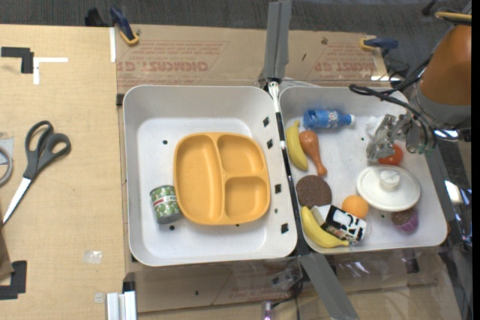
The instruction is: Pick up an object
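Reaching into the right bin (431, 232), the gripper (384, 139) sits low over a small red thing (390, 155) — perhaps a tomato — beside the white lid (388, 188). Nothing is lifted yet; whether it pinches anything I cannot tell — the pick remains undone.

One camera sits high above the tabletop (60, 236) and looks down at a slant. It sees both white bins (142, 161) side by side, from fairly far.
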`<state>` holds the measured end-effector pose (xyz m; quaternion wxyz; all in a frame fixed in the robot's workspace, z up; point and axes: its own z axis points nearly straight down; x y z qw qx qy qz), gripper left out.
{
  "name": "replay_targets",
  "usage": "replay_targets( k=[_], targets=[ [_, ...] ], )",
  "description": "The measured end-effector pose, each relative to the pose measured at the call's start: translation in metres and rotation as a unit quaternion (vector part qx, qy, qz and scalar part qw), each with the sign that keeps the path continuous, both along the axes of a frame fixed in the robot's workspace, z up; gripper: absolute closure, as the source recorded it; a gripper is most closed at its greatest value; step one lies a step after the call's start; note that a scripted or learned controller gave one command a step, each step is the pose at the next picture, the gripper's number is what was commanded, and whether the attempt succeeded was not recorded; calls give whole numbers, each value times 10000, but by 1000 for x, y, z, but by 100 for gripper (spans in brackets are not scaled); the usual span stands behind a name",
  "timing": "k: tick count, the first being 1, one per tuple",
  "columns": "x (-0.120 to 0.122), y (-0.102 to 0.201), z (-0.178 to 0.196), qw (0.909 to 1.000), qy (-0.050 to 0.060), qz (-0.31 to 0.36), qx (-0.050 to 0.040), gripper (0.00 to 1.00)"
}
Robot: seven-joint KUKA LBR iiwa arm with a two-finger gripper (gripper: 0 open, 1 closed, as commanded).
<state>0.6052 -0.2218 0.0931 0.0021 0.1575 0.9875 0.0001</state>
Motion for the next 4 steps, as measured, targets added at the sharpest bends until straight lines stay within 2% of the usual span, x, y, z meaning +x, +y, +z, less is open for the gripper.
replay_targets(
  k=[1, 2, 3, 4],
  targets=[
    [20, 97, 129, 9916, -2, -1294, 3, 100],
    [20, 96, 128, 9916, 3, -1293, 1, 0],
    [16, 128, 0, 9929, 10, -1188, 4, 0],
    [18, 127, 10, 9930, -17, -1185, -10, 100]
  ],
)
